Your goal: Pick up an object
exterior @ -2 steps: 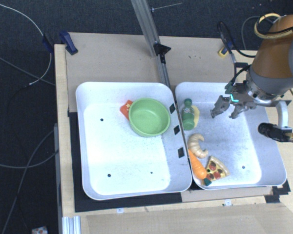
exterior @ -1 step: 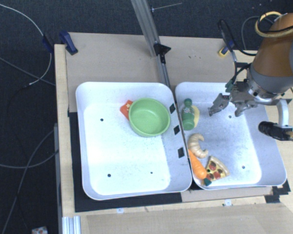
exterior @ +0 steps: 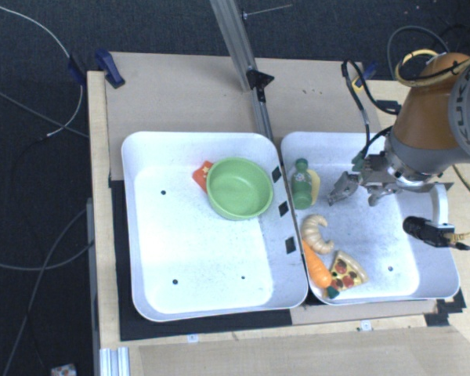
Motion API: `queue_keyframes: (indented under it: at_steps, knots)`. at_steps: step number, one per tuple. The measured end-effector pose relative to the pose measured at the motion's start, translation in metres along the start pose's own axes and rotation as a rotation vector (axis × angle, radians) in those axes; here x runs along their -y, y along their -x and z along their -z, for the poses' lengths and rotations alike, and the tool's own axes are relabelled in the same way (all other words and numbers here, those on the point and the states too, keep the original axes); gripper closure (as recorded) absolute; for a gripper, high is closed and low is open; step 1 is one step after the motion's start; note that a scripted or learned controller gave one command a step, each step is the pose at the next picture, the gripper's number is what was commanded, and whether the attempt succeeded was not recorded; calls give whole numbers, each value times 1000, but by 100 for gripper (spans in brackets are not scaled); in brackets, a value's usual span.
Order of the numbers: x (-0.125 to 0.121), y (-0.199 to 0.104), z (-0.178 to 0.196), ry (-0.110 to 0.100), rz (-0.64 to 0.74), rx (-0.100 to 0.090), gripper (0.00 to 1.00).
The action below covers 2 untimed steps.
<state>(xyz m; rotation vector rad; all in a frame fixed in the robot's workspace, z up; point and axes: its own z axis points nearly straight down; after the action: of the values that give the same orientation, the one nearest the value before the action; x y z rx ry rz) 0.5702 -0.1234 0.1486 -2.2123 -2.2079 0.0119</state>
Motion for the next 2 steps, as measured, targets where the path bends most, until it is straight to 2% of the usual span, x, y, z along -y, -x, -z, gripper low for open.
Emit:
queue_keyframes:
  at_steps: [1,2]
  knots:
    - [1,-1,-55,0,0,0,0]
    - [-1,-1,-38,9,1,-1,100]
